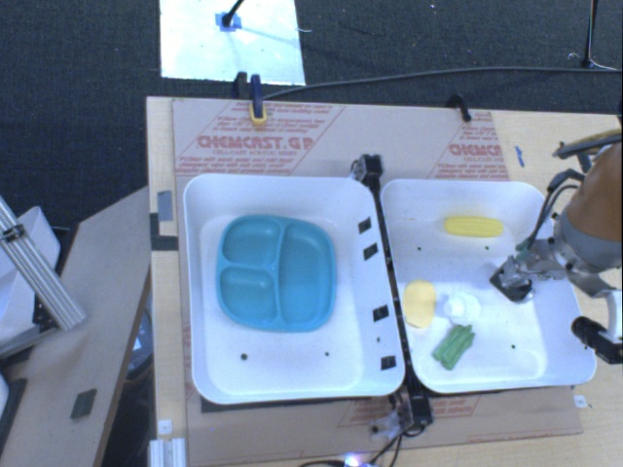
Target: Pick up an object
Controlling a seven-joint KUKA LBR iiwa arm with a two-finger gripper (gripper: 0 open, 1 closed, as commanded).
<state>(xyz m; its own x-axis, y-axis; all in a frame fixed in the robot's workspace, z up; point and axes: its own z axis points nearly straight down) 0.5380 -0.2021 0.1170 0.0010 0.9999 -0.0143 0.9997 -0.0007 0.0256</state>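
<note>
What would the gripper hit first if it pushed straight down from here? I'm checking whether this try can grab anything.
Likely bare floor of the right bin; the gripper hangs beside the white object, though depth is unclear.

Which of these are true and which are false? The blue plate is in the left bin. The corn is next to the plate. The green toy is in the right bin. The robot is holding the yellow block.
1. The blue plate lies in the left bin. True.
2. The corn is next to the plate. False: it lies in the right bin, near the far wall.
3. The green toy is in the right bin. True.
4. The robot is holding the yellow block. False: the block lies apart from the gripper.
</note>
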